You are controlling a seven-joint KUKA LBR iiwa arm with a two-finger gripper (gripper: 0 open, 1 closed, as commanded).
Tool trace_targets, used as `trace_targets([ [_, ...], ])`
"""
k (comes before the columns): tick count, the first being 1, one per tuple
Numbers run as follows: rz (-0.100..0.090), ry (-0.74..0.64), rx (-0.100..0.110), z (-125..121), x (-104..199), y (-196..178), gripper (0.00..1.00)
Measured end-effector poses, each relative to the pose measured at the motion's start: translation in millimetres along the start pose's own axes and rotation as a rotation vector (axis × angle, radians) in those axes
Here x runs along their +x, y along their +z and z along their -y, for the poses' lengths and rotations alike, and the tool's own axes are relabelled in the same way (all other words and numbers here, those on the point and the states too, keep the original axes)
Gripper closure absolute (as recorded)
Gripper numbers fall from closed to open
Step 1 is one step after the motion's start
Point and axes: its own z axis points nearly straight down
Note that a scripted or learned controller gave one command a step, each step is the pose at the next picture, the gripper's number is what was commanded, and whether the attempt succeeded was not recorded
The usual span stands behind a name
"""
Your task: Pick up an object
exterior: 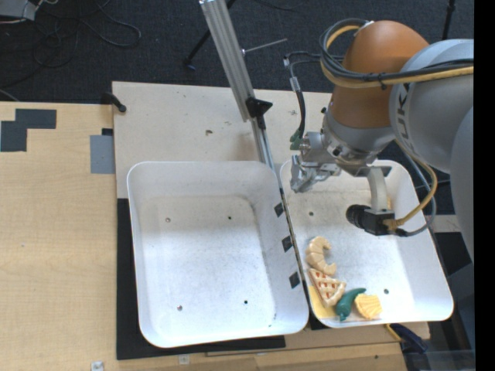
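Camera view: curled croissant (319, 255) beside lattice waffle wedge (328, 289) (both toy-like).

The big grey arm (433, 91) comes in from the right side. It has a round orange band (379, 60) just above the wrist. The wrist bends down and points to the left. At its tip sits the small metal gripper (303, 178), low and pointing down. Black and yellow cables loop around the arm.
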Motion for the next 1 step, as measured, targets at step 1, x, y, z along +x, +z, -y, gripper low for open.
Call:
trace_targets([
  [1,0.0,0.0,0.002,-23.5,46.6,19.9,1.0],
])
